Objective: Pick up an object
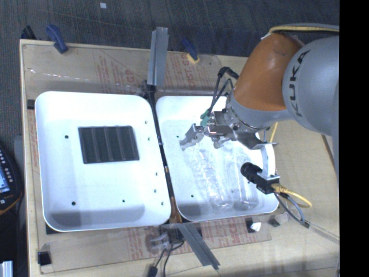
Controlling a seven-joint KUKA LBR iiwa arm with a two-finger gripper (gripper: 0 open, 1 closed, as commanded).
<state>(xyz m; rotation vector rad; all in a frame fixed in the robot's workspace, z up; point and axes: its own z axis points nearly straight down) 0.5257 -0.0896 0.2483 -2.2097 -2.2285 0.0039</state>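
Observation:
My gripper [203, 141] hangs over the upper middle of the right bin [173, 111]. Its metal fingers [188, 138] are spread open, and nothing shows between them. Just below it lie two clear plastic bottles, one [206, 175] in the bin's middle and one [243, 180] toward its right side. Both are see-through and hard to make out against the white floor. A dark grey ribbed rectangular block [108, 144] lies flat in the middle of the left bin [52, 105].
The grey arm with its orange band [271, 74] covers the right bin's upper right corner. A black part with yellow cable [259, 178] sticks out over the bin's right wall. A grey metal bar [157, 56] stands between the bins at the back.

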